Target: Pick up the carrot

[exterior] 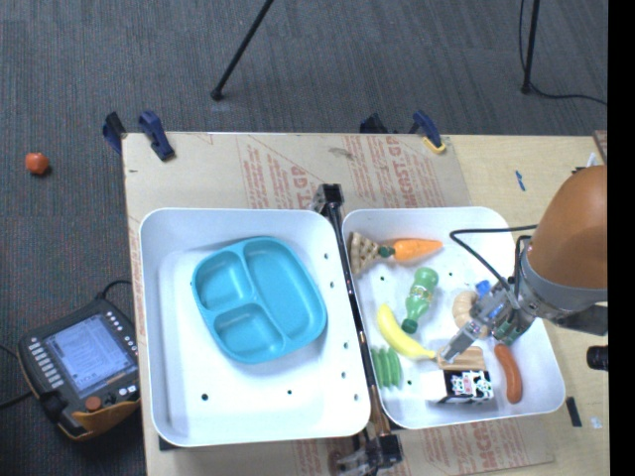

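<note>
- The bench [298, 162] is a brown board held by clamps along its far edge, which likely keeps it from sliding.
- Two white bins sit side by side on it. The left bin [169, 385] holds a blue divided plate [260, 297]; the right bin [536, 390] holds the toy food.
- The arm [575, 246] reaches in from the right, its orange band over the right bin's right side.
- The gripper [464, 343] hangs low in the near part of the right bin, just above a small cow-print carton [466, 385], with a sausage [510, 373] to its right. Whether the jaws are spread or pressed together I cannot tell.
- The carrot [415, 250] lies on its side at the far edge of the right bin, green end to the left beside a waffle-patterned piece [363, 252]. It is well apart from the gripper, so the pick looks not yet begun.
- Between them lie a green bottle [419, 296] and a banana [401, 333].
</note>
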Tool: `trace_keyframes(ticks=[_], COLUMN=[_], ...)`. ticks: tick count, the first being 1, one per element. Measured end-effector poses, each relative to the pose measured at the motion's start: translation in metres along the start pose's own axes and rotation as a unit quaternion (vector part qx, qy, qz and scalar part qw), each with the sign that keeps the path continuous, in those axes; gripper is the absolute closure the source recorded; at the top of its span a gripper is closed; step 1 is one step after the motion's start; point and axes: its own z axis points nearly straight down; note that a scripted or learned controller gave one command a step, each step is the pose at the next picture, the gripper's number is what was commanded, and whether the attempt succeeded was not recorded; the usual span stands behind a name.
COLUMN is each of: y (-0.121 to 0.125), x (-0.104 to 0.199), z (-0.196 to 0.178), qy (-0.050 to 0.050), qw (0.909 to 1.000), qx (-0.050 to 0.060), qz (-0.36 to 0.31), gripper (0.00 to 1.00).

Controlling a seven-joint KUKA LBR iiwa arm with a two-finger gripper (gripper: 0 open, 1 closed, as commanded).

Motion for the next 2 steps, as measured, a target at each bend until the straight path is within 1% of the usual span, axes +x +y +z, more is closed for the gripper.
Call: trace_keyframes(ticks=[1,2], y=[0.085,0.146], x=[-0.027,-0.060], z=[-0.041,-0.042], qy=[-0.001,-0.001], qw=[0.9983,0.9995], qx=[-0.001,-0.001], qz=[0.057,0.032], gripper=[0.00,0.00])
